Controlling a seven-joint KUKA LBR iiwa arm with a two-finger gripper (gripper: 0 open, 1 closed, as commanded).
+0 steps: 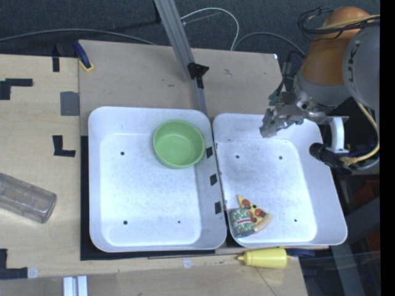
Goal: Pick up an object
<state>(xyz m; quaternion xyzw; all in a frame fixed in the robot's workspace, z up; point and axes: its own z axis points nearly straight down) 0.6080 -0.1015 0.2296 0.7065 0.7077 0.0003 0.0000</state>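
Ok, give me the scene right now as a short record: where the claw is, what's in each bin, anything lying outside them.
claw: over the far edge of the right bin, nothing visible between its fingers
left bin: green bowl, upright, near the far wall
right bin: pizza-slice toy in the near left corner
outside bins: yellow bottle lying on the bench by the right bin's near edge; clear plastic container lying at the left

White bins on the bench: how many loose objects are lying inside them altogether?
2. A green bowl sits at the far side of the left bin; a colourful pizza-slice toy lies near the front-left corner of the right bin. Nothing seems hidden.
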